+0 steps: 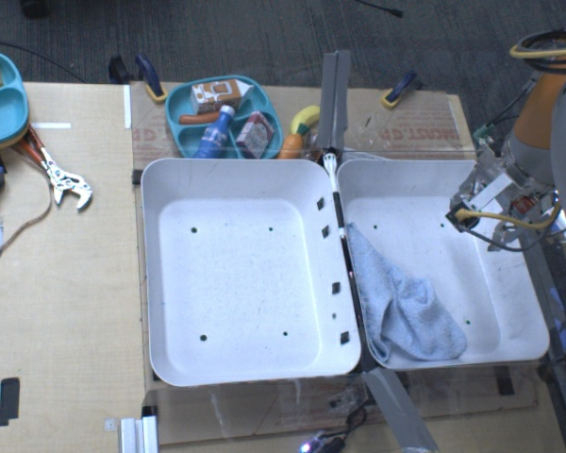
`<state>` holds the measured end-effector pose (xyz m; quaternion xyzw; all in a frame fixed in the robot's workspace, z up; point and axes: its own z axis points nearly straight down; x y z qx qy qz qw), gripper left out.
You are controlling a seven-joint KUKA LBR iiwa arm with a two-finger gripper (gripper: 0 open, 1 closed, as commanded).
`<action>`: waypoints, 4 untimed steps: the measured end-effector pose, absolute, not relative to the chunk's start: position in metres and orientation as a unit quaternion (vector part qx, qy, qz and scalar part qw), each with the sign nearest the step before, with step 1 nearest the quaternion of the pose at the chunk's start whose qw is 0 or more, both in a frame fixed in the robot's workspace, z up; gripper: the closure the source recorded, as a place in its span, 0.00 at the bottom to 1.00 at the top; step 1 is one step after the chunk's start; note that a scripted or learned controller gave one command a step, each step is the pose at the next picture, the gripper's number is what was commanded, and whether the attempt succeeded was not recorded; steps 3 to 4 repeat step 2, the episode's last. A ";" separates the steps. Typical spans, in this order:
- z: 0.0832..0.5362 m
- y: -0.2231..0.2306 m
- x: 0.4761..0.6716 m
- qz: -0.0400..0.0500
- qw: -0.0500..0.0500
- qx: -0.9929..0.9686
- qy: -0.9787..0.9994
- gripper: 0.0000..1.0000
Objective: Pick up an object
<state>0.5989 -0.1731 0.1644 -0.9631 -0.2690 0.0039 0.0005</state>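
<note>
Hovering above the far right part of the right shallow white bin (410, 239): the pincer (489, 199), on the grey arm (540, 125) with its orange band, which comes in from the right edge. Cannot tell whether the pincer is released or clenched; its tip is too small and cluttered to read. Nothing seen grasped.

Task thing: crumpled pale blue-grey cloth (410, 314). It lies on the floor of the same bin, in the near left portion, with a narrow strip running up along the left wall. Well apart from the pincer, no contact.

Left shallow white bin (236, 272) sits directly beside the right one, rims touching along the middle. An upright grey metal post (333, 102) stands behind the joint between the two.

Behind the left bin, on the pale wooden bench (66, 291):
- teal divided plastic tray (181, 102), holding a blue plastic bottle (212, 133), a small brown-and-white carton (217, 92) and a dark wrapped packet (253, 136)
- yellow banana-shaped toy (305, 119) just right of that tray, with an orange carrot-shaped toy (292, 146) below it, near the bin's rim

Far left of the bench: silver adjustable wrench (68, 187), and above it a second teal tray (2, 102), cut off by the frame edge.

Blue-handled clamp (151, 78) on the bench's back edge, left of the divided tray; a second blue-and-yellow clamp (399, 89) behind the right bin.
</note>
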 end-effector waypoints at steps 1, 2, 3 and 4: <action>0.146 -0.188 0.631 0.001 0.000 -0.970 -0.245 0.00; 0.196 -0.220 0.605 0.001 0.000 -0.967 -0.255 0.00; 0.196 -0.220 0.605 0.001 0.000 -0.967 -0.255 0.00; 0.196 -0.220 0.605 0.001 0.000 -0.967 -0.255 0.00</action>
